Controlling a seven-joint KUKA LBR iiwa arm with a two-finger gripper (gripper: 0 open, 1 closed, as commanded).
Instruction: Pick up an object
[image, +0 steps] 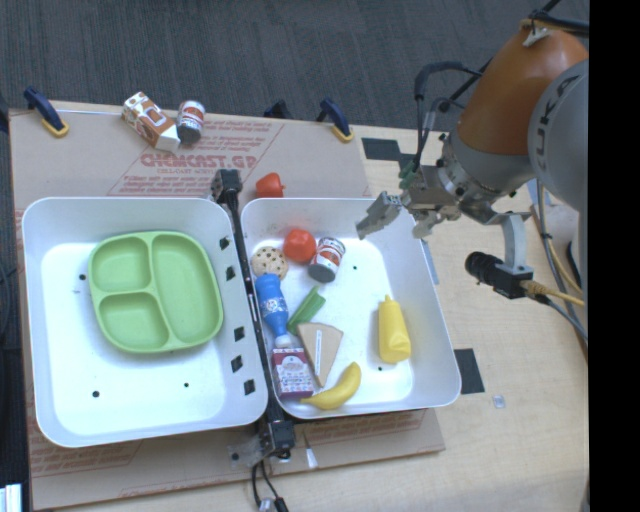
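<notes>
**Gripper over right bin's far edge**

We're seeing the gripper hovering w/ fingers spread apart, nothing btwn them. Objs are lying in the right bin: yellow bottle, banana, tomato, can. Green plate is sitting in the left bin.

Yellow mustard bottle lies flat in the right bin, cap up.

You see glossy white plastic bins, matt green plastic divided plate, shiny yellow plastic mustard bottle, flat brown cardboard sheet.
</notes>
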